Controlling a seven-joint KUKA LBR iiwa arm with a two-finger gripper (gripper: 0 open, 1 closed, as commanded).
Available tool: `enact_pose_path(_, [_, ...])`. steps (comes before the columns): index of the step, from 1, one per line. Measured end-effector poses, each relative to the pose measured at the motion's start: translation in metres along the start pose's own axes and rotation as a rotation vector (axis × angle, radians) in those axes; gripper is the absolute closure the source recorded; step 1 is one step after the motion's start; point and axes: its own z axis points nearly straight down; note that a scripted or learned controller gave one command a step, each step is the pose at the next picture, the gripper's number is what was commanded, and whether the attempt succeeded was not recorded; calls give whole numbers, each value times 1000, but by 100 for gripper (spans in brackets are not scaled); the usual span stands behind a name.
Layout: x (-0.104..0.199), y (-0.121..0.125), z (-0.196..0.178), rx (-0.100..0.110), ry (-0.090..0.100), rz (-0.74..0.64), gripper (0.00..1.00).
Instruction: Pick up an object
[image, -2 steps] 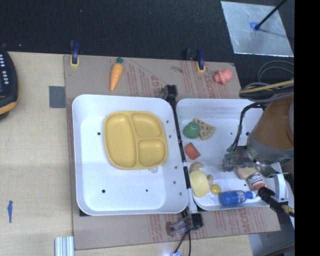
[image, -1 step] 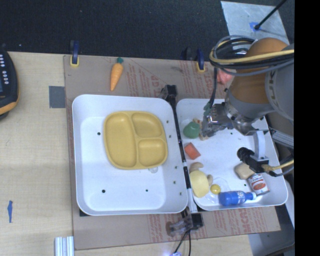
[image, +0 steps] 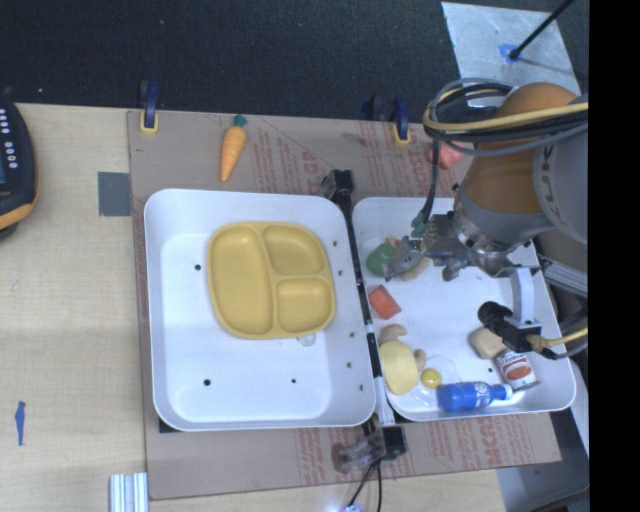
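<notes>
Green object (image: 379, 260): you will find it in the right bin (image: 450, 325), close to that bin's left wall and toward its far edge.
Gripper (image: 408, 262): it sits low over the far-left part of the right bin, its tip just beside the green object's right side. You cannot tell whether the two touch.
Gripper state: you cannot tell whether it is spread or pressed together.
Arm (image: 510, 170): grey with an orange band, it reaches in over the right bin's far-right corner.
Orange-red block (image: 384, 300): it lies by the same left wall, just nearer to you than the green object and apart from it.
Tan piece (image: 392, 332): it rests by the left wall, touching the far end of the yellow toy.
Yellow toy (image: 398, 367): pear-shaped, it lies in the right bin's near-left corner.
Small yellow ball (image: 430, 378): it sits just right of the yellow toy.
Blue bottle (image: 465, 397): it lies on its side along the right bin's near edge, pale cap end pointing right.
Can (image: 517, 370): red-labelled, it is in the near-right corner, just beyond the bottle's cap end.
Beige lump (image: 486, 343): it is just left of the can.
Left bin (image: 180, 340): it carries a yellow divided plate (image: 270, 278) with three compartments, toward its far edge.
Carrot toy (image: 232, 148): it lies on the bench beyond the left bin's far edge, outside both bins.
</notes>
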Motion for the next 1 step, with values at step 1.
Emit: enact_pose_path(1, [16, 19, 3, -3, 0, -1, 0])
